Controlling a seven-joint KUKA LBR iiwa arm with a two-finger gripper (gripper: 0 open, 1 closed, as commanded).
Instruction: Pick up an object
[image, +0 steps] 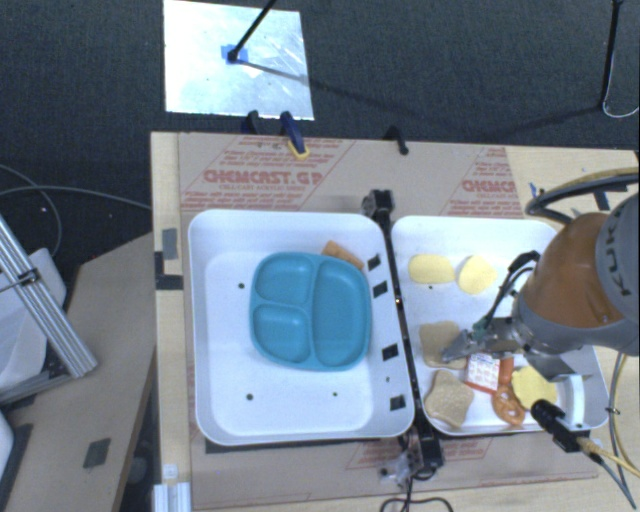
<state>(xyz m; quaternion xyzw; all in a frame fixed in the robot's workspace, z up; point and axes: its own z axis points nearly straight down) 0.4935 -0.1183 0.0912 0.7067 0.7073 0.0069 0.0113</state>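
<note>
The right bin (470, 232) holds several toy foods. Two yellow pieces (431, 268) (477, 273) lie at its back. A tan bread slice (435, 340) sits mid-left and another slice (449, 398) at the front. A red-and-white packet (483, 373), an orange ring-shaped piece (507, 406) and a yellow piece (533, 386) lie at the front right. My gripper (478, 347) hangs low over the bin's middle, just above the packet and beside the mid-left bread slice. Nothing shows as held.
The left bin (215, 330) carries a blue divided plate (310, 310), with an orange-tan piece (343, 254) tucked behind it. A black clip rail (392, 300) runs between the bins. The grey and orange arm (580, 290) covers the right bin's right side.
</note>
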